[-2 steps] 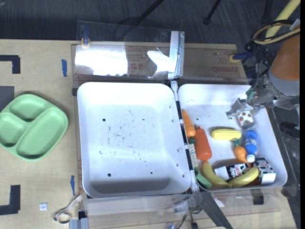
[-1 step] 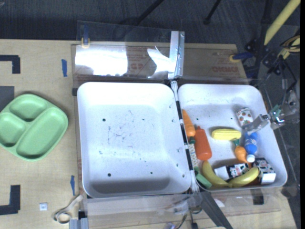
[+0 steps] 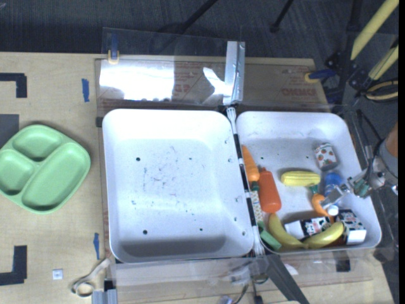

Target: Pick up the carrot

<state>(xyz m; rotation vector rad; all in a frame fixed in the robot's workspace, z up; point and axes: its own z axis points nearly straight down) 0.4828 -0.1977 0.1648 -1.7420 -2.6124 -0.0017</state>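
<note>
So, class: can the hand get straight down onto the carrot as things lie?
Probably yes. The carrot lies uncovered against the right bin's left wall; that wall and the orange bottle beside it may crowd the fingers.

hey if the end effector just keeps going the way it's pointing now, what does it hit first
Probably the small blue object in the right bin. The end effector reaches in over that bin's right rim, aimed leftward, and the blue piece lies just ahead of it. Depth is unclear, so it could pass above.

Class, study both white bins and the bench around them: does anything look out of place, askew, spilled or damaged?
Nothing looks spilled or broken. The toys are all crowded in the right bin; the carrot and an orange bottle lie against its left wall, and a banana curves along its front. The green divided plate sits apart on the bench.
</note>
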